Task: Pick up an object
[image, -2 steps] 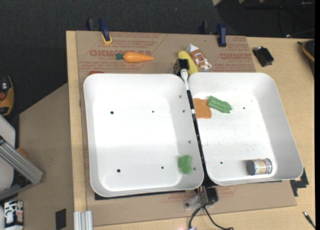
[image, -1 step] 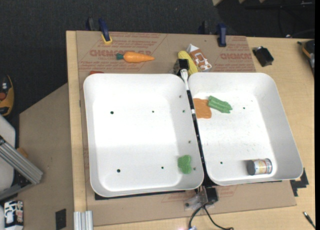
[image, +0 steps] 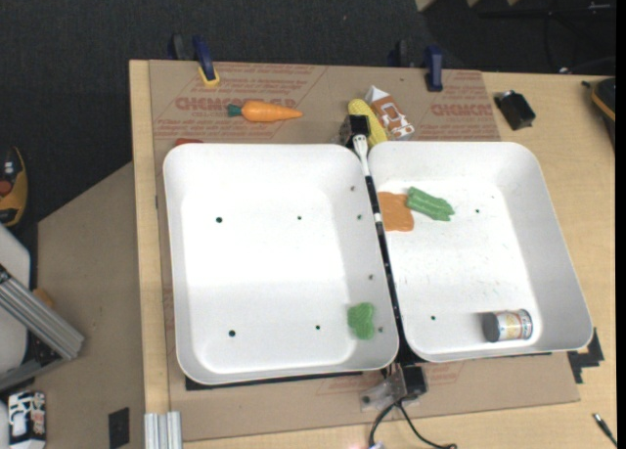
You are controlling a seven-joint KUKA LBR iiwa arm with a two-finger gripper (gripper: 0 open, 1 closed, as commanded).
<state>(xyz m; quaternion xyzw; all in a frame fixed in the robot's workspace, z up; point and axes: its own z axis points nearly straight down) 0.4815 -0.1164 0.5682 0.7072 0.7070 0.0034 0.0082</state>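
From above, the left bin (image: 186, 242) held a green lump (image: 361, 320) in its near right corner. In the right bin (image: 548, 232), an orange piece (image: 395, 212) lay against the left wall, with a green piece (image: 428, 203) touching it. A can (image: 507, 326) lay on its side near the front edge. Behind the bins, a carrot (image: 264, 112) and a banana (image: 362, 114) rested on the board (image: 323, 85).
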